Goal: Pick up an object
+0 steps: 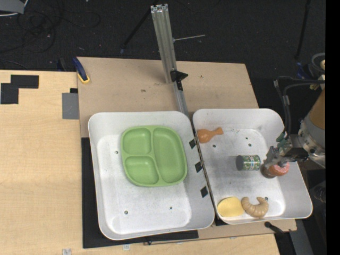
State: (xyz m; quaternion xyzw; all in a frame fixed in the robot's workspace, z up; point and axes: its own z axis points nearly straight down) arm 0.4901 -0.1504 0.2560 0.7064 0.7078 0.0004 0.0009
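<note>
A tan bench (212,84) carries two white bins side by side, the left bin (106,206) and right bin (295,195) meeting below an upright metal post (163,41).

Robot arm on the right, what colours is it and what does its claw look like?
The arm has a tan-orange band on top with a pale grey ring under it. A dark cable loops up behind it. The gripper is small and dark grey, made of thin metal-looking pieces, and sits low over the right bin.
</note>
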